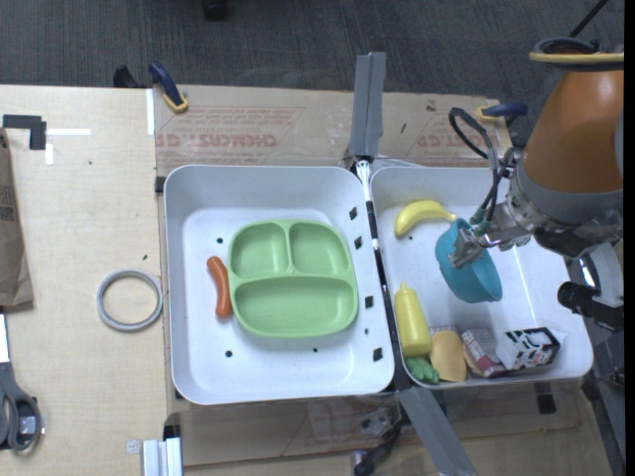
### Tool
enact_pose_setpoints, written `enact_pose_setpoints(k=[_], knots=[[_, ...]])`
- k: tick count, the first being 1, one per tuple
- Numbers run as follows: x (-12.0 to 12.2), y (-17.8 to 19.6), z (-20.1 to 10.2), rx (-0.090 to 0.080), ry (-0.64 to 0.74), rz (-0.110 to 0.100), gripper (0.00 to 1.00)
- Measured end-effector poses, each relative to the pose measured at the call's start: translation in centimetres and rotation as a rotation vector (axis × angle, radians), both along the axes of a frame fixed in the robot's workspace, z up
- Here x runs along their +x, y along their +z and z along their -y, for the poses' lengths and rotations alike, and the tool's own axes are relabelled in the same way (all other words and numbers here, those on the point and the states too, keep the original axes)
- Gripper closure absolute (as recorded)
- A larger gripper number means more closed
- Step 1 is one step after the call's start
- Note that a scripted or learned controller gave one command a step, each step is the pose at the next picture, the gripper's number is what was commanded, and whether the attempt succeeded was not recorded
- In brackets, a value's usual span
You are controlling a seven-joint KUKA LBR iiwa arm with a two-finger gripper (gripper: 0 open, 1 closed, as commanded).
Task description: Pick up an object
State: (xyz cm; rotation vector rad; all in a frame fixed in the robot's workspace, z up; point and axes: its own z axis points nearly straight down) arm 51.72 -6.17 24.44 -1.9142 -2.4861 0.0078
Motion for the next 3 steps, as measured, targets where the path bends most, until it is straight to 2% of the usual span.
enact_pose_setpoints(k=[1, 2, 3], knots=[[-0.3, -11.5, 6.0, 0.003, 0.052, -0.001, 1.00], [-0.3, -11.5, 6.0, 0.003, 0.053, 0.000, 0.00], [8.7, -15.6, 8.5, 0.003, 0.120, 0.002, 0.00]])
